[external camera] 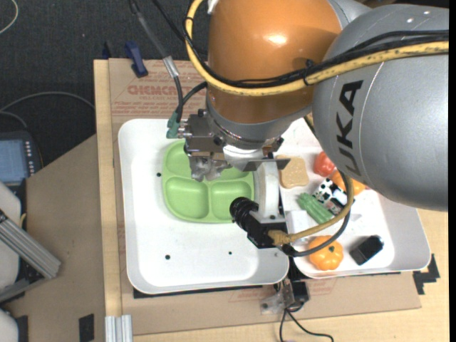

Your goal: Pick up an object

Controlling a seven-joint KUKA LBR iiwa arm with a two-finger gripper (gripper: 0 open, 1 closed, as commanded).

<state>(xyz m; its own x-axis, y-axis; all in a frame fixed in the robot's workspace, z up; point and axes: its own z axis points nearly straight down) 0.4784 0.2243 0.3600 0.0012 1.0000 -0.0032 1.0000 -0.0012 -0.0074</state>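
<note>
Gripper [201, 168] down over the green tray [206, 191] in the left bin [142, 212], at the tray's top edge; cannot tell its state, hidden under the wrist. Nothing visibly held. Tray lying flat, 3 compartments, touching the bin floor. Risk, as a guess: thin rim slipping out on the lift, or the tray tilting from an off-centre hold. Right bin [410, 251] with toast [293, 172], orange pumpkin [325, 256], black block [367, 249], all well apart from the gripper.
</note>
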